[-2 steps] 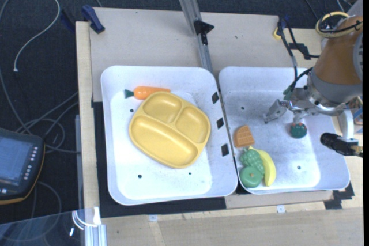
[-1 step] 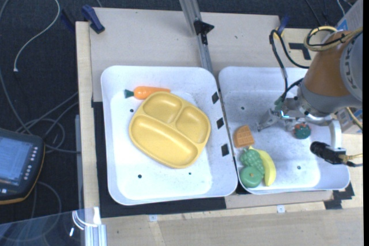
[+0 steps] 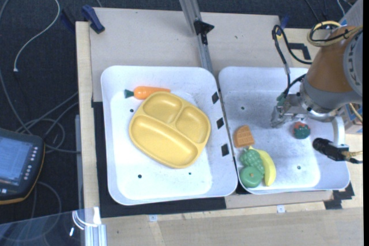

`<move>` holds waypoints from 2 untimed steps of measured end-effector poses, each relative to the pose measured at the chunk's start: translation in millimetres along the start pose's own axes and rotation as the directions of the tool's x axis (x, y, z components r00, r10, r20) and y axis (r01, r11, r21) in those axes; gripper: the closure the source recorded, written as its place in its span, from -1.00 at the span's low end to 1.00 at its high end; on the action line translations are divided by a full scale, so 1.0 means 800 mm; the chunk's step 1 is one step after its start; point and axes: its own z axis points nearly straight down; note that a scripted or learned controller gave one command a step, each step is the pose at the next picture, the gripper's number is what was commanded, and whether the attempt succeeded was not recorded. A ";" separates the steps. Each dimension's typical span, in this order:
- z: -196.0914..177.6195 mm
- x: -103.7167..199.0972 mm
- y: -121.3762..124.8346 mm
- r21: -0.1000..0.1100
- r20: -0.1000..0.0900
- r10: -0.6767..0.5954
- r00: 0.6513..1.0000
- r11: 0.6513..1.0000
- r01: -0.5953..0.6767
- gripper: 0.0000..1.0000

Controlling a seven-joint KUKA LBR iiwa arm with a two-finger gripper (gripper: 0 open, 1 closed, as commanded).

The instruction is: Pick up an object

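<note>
My gripper (image 3: 281, 118) hangs low over the right bin (image 3: 253, 83), near its middle right, with the grey arm and orange band rising to the right of it. A small green and red toy (image 3: 301, 131) lies just right of the gripper, apart from it. Further left sits a tan waffle-like piece (image 3: 244, 136). At the bin's front lie a green grape bunch (image 3: 251, 156), a yellow banana (image 3: 267, 167) and a round green fruit (image 3: 250, 176), packed together. I see nothing held in the gripper.
The left bin (image 3: 109, 124) holds a yellow divided plate (image 3: 170, 128) and an orange carrot (image 3: 151, 91) behind it. A metal pole (image 3: 190, 3) slants up from between the bins. The back part of the right bin floor is bare.
</note>
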 end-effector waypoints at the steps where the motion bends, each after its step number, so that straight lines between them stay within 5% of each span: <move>1: -0.054 0.001 0.001 -0.004 0.003 -0.001 1.000 1.000 0.001 1.00; 2: -0.122 0.001 0.003 -0.007 0.004 -0.001 1.000 1.000 0.001 1.00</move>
